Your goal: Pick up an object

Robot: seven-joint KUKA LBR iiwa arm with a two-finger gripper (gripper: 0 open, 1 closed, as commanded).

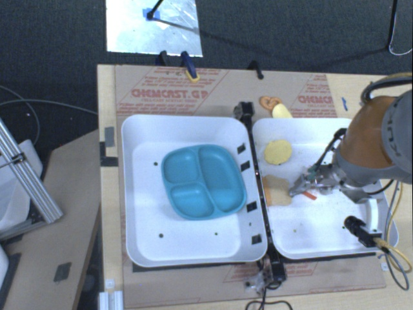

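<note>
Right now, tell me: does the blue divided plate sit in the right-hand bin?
No, the blue divided plate lies in the left bin; the right bin holds the yellow disc.

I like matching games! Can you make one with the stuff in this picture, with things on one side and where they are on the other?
Things:
1. blue divided plate
2. yellow round piece
3. gripper
4. blue clamp

Places:
A. on the cardboard behind the bins
B. in the left bin
C. low in the right bin, beside a tan piece
D. near the right bin's back wall

Pairs: 1-B, 2-D, 3-C, 4-A
</note>
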